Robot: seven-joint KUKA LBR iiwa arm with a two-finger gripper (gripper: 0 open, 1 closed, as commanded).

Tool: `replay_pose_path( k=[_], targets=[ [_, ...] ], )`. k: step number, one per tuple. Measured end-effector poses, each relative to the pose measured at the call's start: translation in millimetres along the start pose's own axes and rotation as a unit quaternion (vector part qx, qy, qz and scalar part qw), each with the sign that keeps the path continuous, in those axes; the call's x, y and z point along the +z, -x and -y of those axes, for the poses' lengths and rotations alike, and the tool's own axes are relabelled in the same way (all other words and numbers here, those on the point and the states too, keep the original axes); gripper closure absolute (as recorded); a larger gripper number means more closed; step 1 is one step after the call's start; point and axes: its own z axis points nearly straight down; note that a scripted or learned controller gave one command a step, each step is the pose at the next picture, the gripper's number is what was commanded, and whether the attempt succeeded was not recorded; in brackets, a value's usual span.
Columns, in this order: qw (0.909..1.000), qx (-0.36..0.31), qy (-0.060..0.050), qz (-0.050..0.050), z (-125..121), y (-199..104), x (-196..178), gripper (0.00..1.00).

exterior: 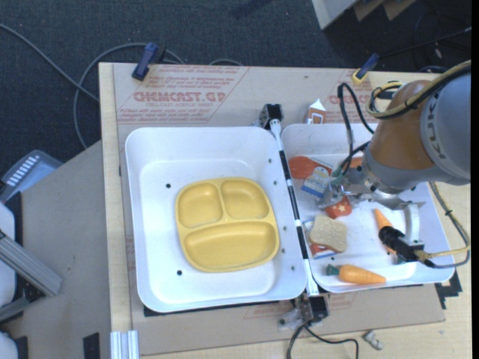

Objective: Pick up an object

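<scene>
Gripper (338, 193) is down in the right bin (438, 271), near that bin's left wall and toward its far half, among the clutter. We can't tell its state from this angle: the wrist and orange band of the arm (419, 137) cover the tip. Nothing is visibly between it and clear of the bin floor, so we judge the pick as not done yet; at best we're at the descend/grasp step. Candidates in the right bin: a small blue-and-white carton (317, 181) and a red piece (338, 209) right at the tip, a bread slice (329, 235) just nearer, a carrot (361, 275) by the near edge, a small orange piece (383, 219) toward the right. Left bin (150, 200) has the yellow divided tray (224, 223) at centre, untouched. Left to do: confirm a grasp, lift clear.
</scene>
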Motion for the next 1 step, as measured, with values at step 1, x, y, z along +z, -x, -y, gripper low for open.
replay_pose_path(
  k=[1],
  targets=[
    [1.0, -0.002, 0.0, 0.0, -19.3, -79.6, -90.7, 1.0]
  ],
)
